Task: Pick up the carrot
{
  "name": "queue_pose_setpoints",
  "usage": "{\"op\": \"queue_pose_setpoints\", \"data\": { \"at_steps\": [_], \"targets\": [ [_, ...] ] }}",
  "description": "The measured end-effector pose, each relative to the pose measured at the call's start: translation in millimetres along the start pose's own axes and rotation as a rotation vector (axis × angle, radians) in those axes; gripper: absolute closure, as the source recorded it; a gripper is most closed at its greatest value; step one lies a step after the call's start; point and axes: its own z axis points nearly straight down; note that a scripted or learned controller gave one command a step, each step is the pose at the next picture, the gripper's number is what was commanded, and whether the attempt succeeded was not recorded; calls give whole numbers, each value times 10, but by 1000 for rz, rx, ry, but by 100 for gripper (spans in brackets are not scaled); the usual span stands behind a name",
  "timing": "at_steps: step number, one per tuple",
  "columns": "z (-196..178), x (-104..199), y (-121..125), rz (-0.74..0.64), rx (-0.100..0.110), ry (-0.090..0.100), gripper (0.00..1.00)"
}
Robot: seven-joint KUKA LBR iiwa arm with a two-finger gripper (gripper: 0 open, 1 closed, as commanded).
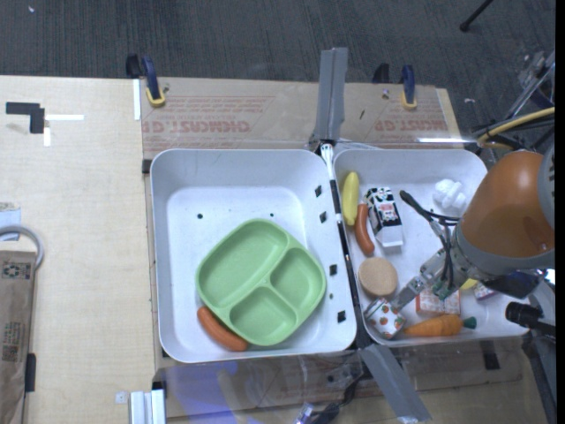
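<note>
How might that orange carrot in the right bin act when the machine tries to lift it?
The carrot looks smooth, tapered and rigid like a toy, so it probably stays stiff but could slip or roll out of a grip. It lies against the right bin front wall, crowded by a small packet, so neighbours may shift too.

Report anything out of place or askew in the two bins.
One oddity: an orange sausage in the left bin lies partly tucked under the green divided plate, at its lower-left edge. In the right bin, the carrot lies at the near wall among crowded toy foods, nothing visibly spilled or broken.
</note>
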Motion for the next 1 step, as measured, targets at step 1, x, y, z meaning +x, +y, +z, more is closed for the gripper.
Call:
{"op": "queue_pose_setpoints", "data": {
  "at_steps": [1],
  "targets": [
    [26, -308, 224, -67, 2, 10, 0]
  ]
}}
